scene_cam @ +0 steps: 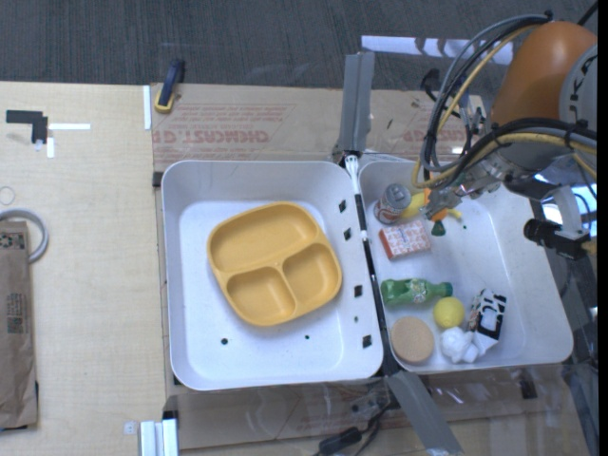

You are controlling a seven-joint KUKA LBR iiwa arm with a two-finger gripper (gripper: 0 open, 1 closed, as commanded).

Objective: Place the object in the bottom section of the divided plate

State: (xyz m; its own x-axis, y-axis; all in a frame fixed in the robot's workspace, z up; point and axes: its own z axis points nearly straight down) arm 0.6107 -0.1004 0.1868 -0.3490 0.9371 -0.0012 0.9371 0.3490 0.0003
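Note:
A yellow divided plate lies in the left white bin, with one large section at the top and two smaller ones along its lower side. My gripper hangs low over the upper part of the right bin. It sits right by a small yellow and green item, which may be touching it. A silver can and a red patterned box lie just left of the gripper.
Lower in the right bin lie a green bottle, a yellow lemon, a round tan biscuit, a white lump and a black-and-white item. The bins' shared wall runs between plate and objects.

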